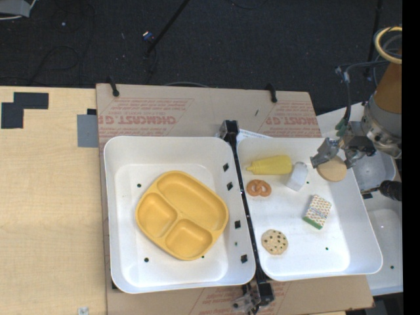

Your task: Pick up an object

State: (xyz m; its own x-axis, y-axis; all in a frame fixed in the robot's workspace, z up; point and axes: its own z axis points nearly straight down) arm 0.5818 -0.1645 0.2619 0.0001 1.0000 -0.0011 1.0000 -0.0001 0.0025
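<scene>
The right bin (341, 254) holds a yellow mustard-shaped bottle (270, 165), a pretzel (258, 189), a chocolate-chip cookie (274, 241), a small green-and-white box (317, 211), a white cup-like piece (297, 176) and a tan round disc (333, 170). My gripper (341, 151) hangs at the bin's far right corner, right over the tan disc. The arm's orange band (388, 84) rises above it at the right edge.
The left bin (125, 176) carries a yellow divided plate (181, 214). A black divider clip strip (237, 202) runs between the bins. Cardboard (197, 113) lies under both bins, and a wooden bench surface (46, 209) stretches to the left.
</scene>
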